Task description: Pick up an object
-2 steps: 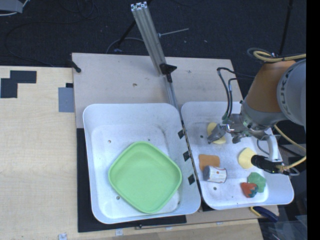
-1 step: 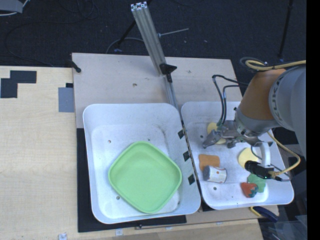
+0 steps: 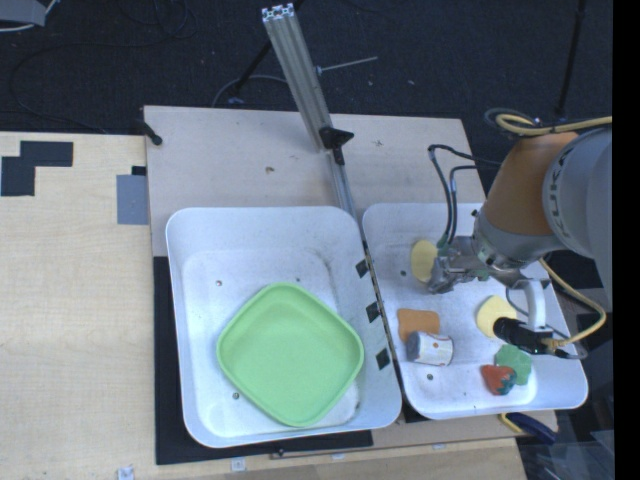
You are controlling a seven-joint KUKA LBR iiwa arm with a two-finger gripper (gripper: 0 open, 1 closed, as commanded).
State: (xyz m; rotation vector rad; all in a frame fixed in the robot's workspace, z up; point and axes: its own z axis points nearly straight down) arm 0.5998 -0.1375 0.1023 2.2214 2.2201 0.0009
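Your tool (image 3: pixel 443 280) sits low beside the pale yellow rounded piece (image 3: pixel 423 259); grip state, I can't tell. Watch it, a nudge against the white bin wall (image 3: pixel 366 230) may roll it away.

This is a robotics lab. A pale wooden tabletop (image 3: pixel 250 158) carries two shallow white bins (image 3: pixel 200 258), an aluminium profile bar (image 3: pixel 300 73) stands at its far edge, loose cables (image 3: pixel 100 28) lie on dark carpet (image 3: pixel 450 48), and an industrial arm (image 3: pixel 545 203) reaches in.

right bin (image 3: pixel 455 393) holds an orange block (image 3: pixel 418 321), a toppled white cup (image 3: pixel 430 348), two yellow pieces, perhaps fruit.
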